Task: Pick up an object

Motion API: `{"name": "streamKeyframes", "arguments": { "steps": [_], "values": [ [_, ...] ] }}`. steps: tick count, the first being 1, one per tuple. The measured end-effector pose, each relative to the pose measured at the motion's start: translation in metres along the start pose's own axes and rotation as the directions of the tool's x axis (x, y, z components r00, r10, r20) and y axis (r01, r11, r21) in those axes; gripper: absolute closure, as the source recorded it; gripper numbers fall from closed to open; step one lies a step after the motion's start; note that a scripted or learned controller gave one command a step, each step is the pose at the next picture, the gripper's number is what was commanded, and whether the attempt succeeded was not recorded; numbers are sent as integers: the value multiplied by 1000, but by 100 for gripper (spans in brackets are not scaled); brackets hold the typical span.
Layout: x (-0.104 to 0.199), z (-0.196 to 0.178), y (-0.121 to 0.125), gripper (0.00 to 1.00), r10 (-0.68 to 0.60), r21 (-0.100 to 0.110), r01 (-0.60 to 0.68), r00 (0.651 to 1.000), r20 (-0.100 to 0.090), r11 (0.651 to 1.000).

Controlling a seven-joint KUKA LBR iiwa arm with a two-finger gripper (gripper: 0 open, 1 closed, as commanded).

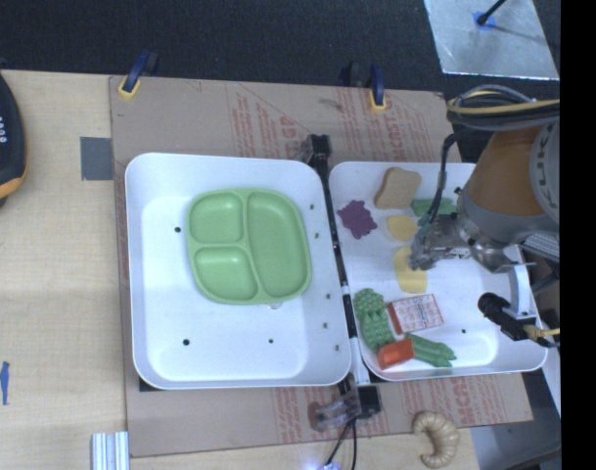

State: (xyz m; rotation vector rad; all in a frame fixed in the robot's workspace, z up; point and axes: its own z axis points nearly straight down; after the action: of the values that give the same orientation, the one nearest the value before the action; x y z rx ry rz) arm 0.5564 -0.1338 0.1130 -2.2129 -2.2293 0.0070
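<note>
**Desk:** Where is the pincer right now?

**Me:** I see the pincer low over the right bin, hanging from the grey arm with its orange band. It sits right above a pale yellow block. I cannot tell how far apart its tips are, nor whether anything is between them; the metal is a blur from up here.

**Desk:** What lies around it?

**Me:** Just below the pincer there is a second yellow block, and just above-left of it a third yellow piece. Further up is a tan toast-shaped slice, with a green item beside it, partly under the arm. To the pincer's left, near the bin wall, lies a purple piece. Below it I see a red-and-white packet, a green corn-like toy, and a red and green vegetable.

**Desk:** And further out?

**Me:** Well to the left, the other bin holds a green divided plate. Both bins rest on the tabletop.
</note>
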Motion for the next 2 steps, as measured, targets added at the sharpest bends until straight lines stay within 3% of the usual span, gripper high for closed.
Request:
{"name": "streamKeyframes", "arguments": {
  "steps": [1,2],
  "values": [
    [0,0,0,0,-1,1,1,1000,0,1000],
    [-1,-10,0,100,-1,0,1,1000,1,1000]
  ]
}}
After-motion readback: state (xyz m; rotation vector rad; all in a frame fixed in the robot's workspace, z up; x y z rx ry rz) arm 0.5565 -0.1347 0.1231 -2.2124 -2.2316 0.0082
